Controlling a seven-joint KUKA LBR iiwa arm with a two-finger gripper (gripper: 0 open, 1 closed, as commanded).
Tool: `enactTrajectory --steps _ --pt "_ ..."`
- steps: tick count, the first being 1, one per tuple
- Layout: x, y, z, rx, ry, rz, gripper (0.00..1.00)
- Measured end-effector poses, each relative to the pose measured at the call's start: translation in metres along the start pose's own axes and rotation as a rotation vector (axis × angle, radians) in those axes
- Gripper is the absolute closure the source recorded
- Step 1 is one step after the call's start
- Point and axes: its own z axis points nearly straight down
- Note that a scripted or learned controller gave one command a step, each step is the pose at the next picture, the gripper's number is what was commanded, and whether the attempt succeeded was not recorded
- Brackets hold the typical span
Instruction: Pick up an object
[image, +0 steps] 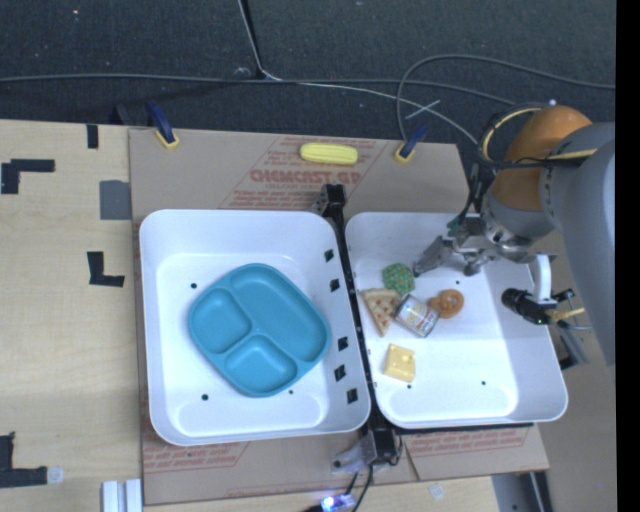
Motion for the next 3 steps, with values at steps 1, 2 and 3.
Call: enactTrajectory --steps 1,2,3 --pt "-0.001 0.002 -0.014 -0.005 -0.003 -0.001 1.0" --pt "-0.003 -0.003 -0.059 -0.002 0.002 0.003 1.0" --pt "0.006 -0.001 -0.118 -0.006 0.002 0.001 1.0"
